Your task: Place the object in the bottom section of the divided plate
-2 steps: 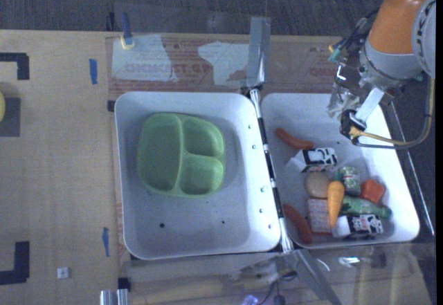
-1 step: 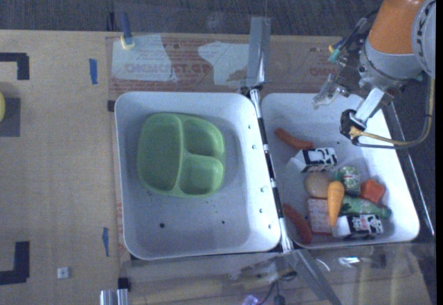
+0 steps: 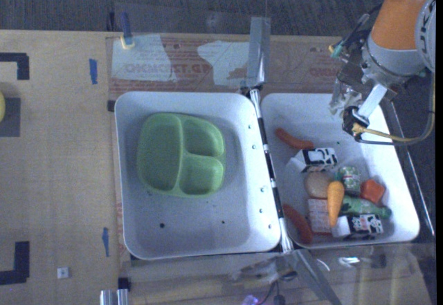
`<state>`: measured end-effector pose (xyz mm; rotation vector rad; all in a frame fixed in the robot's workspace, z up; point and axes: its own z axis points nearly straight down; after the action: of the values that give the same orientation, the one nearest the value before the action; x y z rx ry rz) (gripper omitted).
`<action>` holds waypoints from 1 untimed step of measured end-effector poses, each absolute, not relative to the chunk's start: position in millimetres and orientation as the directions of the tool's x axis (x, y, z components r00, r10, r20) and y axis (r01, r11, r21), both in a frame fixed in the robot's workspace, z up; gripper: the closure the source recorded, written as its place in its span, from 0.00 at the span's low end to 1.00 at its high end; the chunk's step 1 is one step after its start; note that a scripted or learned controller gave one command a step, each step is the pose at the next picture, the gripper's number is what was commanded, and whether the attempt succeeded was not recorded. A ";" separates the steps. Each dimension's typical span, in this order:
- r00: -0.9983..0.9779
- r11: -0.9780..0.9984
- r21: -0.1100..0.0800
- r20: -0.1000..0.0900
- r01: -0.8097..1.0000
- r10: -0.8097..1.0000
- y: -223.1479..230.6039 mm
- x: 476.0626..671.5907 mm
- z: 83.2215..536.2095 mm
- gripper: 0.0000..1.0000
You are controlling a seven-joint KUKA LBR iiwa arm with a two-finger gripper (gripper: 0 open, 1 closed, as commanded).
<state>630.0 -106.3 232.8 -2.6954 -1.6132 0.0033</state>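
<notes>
Above the right bin's [image 3: 408,217] far corner hangs the pincer [image 3: 351,119]; whether it is clenched or released, I cannot tell. Below-left of it lie the toy foods, a cow-patterned carton [image 3: 320,157] nearest, its writing unreadable. Further left, the green divided plate [image 3: 181,153].

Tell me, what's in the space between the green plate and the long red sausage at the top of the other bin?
In the camera view, only bare white bin floor and the metal divider strip lie between the green plate and the sausage.
</notes>
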 end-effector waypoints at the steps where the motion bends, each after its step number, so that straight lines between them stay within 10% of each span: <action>1: 0.541 -0.541 0.003 0.000 0.841 0.841 -160.6 610.7 265.5 1.00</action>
<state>610.7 -160.6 265.5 -2.7594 -1.5068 -0.0014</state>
